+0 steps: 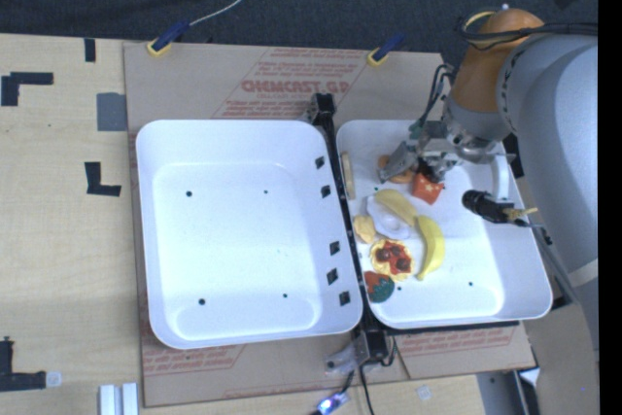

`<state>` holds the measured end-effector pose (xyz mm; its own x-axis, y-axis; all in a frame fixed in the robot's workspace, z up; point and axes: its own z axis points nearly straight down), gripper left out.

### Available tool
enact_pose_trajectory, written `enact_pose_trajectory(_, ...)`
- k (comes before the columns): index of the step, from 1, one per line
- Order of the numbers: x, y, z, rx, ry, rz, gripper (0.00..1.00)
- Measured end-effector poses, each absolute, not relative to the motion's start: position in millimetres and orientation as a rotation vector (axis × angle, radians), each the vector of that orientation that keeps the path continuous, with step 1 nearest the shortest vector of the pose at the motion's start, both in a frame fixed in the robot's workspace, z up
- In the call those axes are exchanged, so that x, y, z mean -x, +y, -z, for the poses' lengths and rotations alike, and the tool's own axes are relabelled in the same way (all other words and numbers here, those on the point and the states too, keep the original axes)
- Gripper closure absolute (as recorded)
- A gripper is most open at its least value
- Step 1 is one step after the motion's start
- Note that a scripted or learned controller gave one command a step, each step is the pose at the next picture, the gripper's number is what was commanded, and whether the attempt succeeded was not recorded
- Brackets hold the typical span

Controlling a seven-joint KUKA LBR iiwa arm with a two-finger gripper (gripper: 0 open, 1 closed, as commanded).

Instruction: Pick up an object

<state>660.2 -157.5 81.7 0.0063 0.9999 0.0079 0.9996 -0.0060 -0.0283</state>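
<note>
While the grey arm reaches in from the right, its pincer (426, 157) hangs low over the far part of the right-hand shallow white bin (505, 292). I cannot tell from this view whether it is open or closed. Just below it, touching or nearly so, sits a small red-orange block (426, 189), angular and bright against the white floor; I see nothing gripped. A small brown piece (396, 163) lies just beside the pincer on its left.

I count the rest of that bin, all clustered along its left half:
- Two yellow banana shapes: a long curved banana (431, 246) and a shorter yellow curved piece (392, 202) above it.
- One flat round piece with red and dark patches (392, 257), touching the long banana.
- One pale yellow lump (363, 228) by the bin wall.
- One white piece (395, 224) between the two banana shapes.
- One small dark green piece (379, 288) near the front corner.

There are two bins in all; the left-hand white bin (155, 209) stands just beside the right one on the bench (58, 238).
</note>
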Motion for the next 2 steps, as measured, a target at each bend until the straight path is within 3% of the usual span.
enact_pose_trajectory(1,-660.1,-158,-91,2.209,-2.204,-0.031,1.0)
enact_pose_trajectory(2,-661.3,-149,-434,2.229,-2.235,0.013,1.0)
